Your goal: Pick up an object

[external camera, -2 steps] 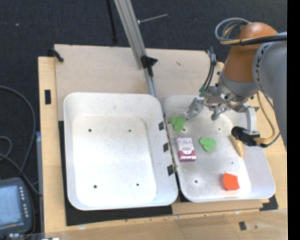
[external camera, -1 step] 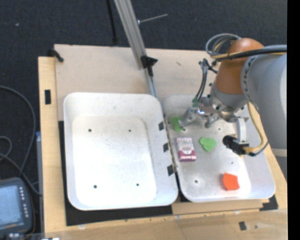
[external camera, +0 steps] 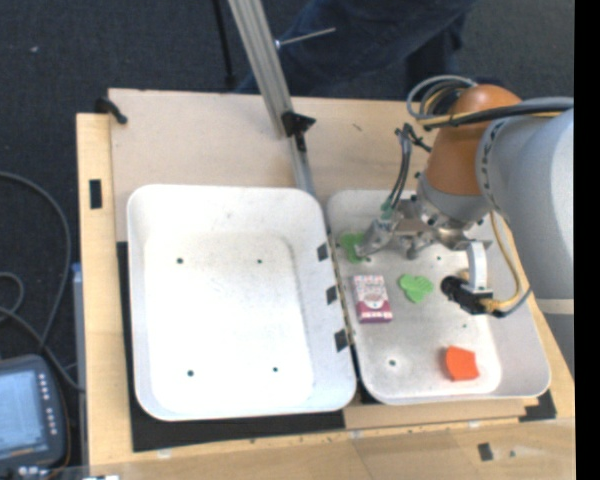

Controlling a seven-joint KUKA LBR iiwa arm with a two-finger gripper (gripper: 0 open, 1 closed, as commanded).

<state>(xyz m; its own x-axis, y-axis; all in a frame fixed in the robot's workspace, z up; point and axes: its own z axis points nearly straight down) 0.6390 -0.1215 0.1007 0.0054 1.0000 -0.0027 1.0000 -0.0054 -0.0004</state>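
**Right-hand bin: contents and obstructions**

Over the right shallow white plastic bin (external camera: 520, 363) hangs the grey arm's two-finger gripper (external camera: 395, 236), low at the far left corner; whether it is parted or closed cannot be told. Just beside it lies a small green flat piece (external camera: 351, 245). Nearer centre: a pink-and-white printed card packet (external camera: 372, 299) and a green leaf-shaped piece (external camera: 416, 288). An orange block (external camera: 461, 363) sits near the front, well apart. The left shallow white bin (external camera: 150, 218) adjoins.
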